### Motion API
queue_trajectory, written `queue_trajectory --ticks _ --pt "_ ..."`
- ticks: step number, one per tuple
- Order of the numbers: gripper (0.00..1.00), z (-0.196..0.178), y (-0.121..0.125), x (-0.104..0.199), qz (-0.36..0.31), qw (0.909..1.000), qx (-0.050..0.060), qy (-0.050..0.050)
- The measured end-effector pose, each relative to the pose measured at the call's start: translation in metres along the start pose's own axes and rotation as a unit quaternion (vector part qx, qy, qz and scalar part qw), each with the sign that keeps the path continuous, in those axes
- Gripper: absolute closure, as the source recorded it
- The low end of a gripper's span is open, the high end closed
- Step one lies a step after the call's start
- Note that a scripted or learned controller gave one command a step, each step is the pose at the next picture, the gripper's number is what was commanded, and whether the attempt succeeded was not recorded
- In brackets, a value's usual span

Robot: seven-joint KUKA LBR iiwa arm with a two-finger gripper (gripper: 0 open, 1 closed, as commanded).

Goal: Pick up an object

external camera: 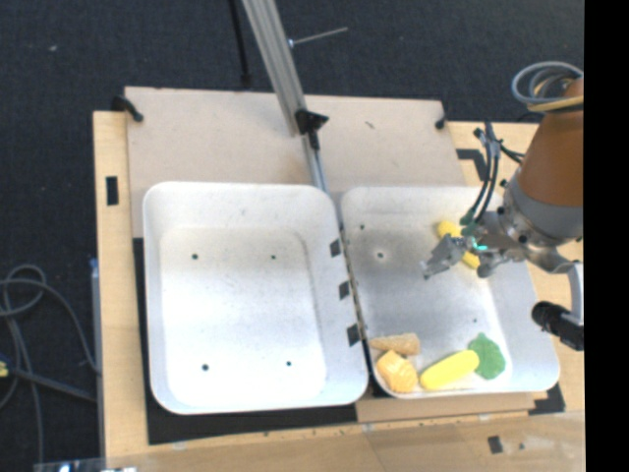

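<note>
The tool [454,255] hangs over the right bin [418,293]; whether it is released or clenched I cannot tell. A small yellow object [448,229] sits just behind it, the others well below. A descent here could strike bare floor and miss

No words, labels, brands or numbers can be read anywhere here: not on the two white bins [246,200], nor on the counter [246,126].
</note>
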State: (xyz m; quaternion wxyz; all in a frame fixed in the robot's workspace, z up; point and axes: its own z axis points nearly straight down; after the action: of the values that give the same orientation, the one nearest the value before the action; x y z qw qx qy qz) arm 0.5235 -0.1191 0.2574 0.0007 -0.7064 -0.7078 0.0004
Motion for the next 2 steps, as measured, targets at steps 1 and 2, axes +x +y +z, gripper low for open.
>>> queue_trajectory --ticks 1,2 --pt "0.0 -0.002 0.001 0.0 0.001 1.0 -0.002 0.0" --pt "0.0 0.041 0.004 -0.007 0.002 1.0 0.0 -0.001"
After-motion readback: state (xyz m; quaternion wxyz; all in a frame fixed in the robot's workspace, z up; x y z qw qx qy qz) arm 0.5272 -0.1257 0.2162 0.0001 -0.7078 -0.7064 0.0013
